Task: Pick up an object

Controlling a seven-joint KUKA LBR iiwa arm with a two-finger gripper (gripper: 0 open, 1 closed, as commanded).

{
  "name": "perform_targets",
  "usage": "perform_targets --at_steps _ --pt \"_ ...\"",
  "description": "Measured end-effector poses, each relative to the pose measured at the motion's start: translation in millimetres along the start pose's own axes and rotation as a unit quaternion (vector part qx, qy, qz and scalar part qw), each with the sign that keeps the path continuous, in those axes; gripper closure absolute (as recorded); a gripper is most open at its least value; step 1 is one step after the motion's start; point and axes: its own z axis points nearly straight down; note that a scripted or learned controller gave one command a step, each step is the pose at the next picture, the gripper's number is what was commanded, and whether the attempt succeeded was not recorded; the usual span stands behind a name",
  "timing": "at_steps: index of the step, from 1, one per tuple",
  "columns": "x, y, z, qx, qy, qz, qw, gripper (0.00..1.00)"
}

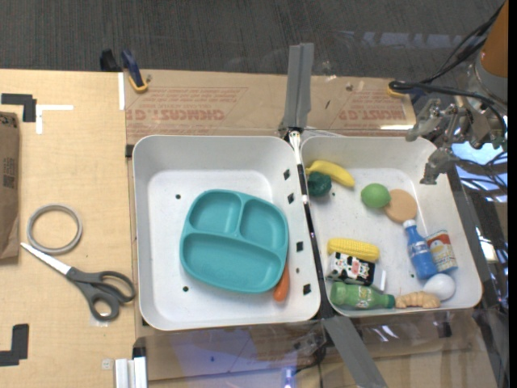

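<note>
Two shallow white bins sit side by side on the bench. The left bin [153,217] holds a teal divided plate [234,241] near its centre, with an orange carrot [281,285] touching the plate's edge at about 5 o'clock.

The right bin [464,241] holds the loose objects. At roughly 10 o'clock in that bin lies a yellow banana [331,173], with a dark green round item [319,185] just beside it. Near centre, toward 12 o'clock, sits a green ball [375,196], touching a tan flat disc [401,207] on its 4 o'clock side. At 3 o'clock lies a blue bottle [419,251] with a white cap, just beside a small red-and-white can [441,251]. Below these, at 4 o'clock, rests a white egg [440,285]. At 7 o'clock a yellow corn cob [353,250] lies above a black-and-white carton [352,269]; a green bottle [359,298] lies along the near wall, with a tan ginger-like piece [418,300] just beside it at 5 o'clock.

The gripper [436,164] hangs over the right bin's far right corner, at about 1 o'clock, well apart from every object; nothing is seen between its fingers, and whether they are spread or closed cannot be told.

On the bench at 9 o'clock lie a tape roll [54,227] and scissors [85,281]
</note>
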Motion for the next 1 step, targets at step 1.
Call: perform_targets --at_steps 1 --pt "30.9 -16.4 171.0 0.0 -0.001 -0.021 0.9998 0.0"
